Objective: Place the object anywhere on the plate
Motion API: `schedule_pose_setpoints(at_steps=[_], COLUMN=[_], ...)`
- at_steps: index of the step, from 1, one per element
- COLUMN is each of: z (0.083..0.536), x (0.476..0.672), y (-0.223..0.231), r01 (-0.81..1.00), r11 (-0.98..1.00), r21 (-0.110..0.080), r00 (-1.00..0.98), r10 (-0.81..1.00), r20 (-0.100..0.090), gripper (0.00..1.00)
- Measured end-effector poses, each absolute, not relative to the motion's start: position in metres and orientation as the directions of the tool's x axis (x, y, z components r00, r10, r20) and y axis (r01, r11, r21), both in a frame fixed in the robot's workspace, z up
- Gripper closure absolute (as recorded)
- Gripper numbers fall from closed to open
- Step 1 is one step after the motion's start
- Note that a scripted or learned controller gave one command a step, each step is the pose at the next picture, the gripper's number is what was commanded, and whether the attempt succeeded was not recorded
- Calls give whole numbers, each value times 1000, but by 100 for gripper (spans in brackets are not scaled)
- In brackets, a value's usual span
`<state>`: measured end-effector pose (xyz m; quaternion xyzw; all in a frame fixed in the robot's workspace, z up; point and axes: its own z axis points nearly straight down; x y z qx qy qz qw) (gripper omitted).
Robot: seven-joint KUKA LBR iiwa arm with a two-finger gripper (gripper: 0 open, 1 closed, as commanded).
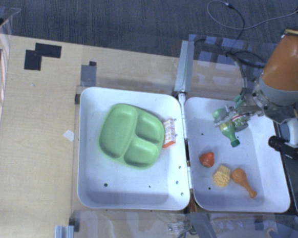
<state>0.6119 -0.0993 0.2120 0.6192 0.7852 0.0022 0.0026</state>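
A green divided plate [129, 135] lies in the left white bin [89, 188]. Over the back of the right bin [271, 197], my gripper [232, 119] hangs below the orange-banded wrist. A green bottle [229, 130] sits between its fingers, tilted, with its dark cap pointing down and to the right. The gripper is shut on this bottle, well to the right of the plate and across the divider between the bins.
A small orange-and-white packet [169, 132] leans against the plate's right rim. In the right bin lie a red tomato [207, 159], a yellow corn piece [221, 176] and a drumstick [243, 181]. A metal rail [184, 67] runs behind the bins.
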Motion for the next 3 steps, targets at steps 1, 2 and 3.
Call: schedule_pose_setpoints(at_steps=[1, 2, 3], z=[185, 185, 186], x=[639, 619, 620], y=[9, 80, 80], r01=[988, 888, 888], r11=[156, 460, 459], r21=[4, 4, 5], r00=[-156, -460, -459], r10=[988, 888, 888], r20=[0, -1, -1], gripper=[100, 100, 0])
